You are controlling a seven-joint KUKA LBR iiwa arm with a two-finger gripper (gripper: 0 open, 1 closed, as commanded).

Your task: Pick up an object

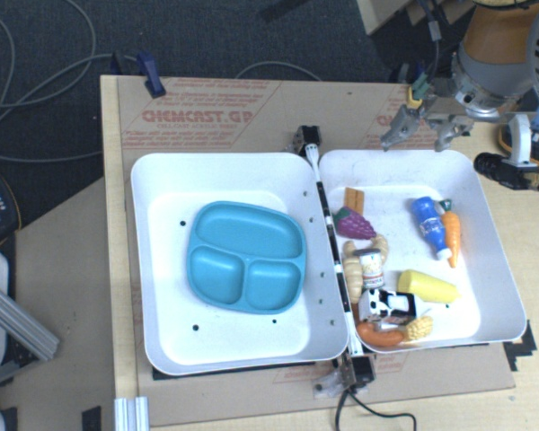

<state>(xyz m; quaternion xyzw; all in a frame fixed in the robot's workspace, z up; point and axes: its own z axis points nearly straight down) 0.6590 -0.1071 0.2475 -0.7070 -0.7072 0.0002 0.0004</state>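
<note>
Two white bins sit side by side: the left bin [162, 330] carries a blue divided plate [245, 256], the right bin [494, 268] a clutter of toys. Gripper [425, 131] hovers over the right bin's far rim, fingers spread apart, nothing between them. The arm is cut off at the top edge. Blue bottle [426, 216] touches the carrot [450, 232]; purple grapes [356, 225] and yellow wedge [426, 286] lie nearby. The near-corner pile overlaps, hard to sort.

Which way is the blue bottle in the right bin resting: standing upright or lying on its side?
Lying on its side. The blue bottle shows its full length flat on the right bin floor, beside the toy carrot.
</note>
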